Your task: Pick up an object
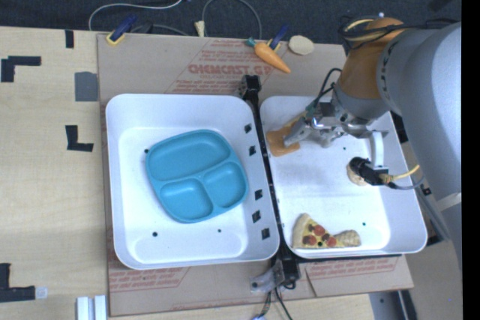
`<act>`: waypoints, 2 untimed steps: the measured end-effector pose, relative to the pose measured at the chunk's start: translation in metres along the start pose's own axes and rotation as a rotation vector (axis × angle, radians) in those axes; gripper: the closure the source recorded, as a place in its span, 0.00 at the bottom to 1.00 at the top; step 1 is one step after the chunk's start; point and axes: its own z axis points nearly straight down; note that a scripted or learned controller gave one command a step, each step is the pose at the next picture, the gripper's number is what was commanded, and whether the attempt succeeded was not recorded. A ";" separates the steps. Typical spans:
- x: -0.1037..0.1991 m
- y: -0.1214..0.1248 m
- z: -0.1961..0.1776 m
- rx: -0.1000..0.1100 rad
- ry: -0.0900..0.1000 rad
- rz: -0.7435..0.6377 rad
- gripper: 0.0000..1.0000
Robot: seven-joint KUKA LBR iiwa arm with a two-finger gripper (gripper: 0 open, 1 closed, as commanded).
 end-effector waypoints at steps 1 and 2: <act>0.025 0.034 0.002 0.008 0.002 0.001 0.00; 0.024 0.034 -0.010 0.007 0.002 0.002 1.00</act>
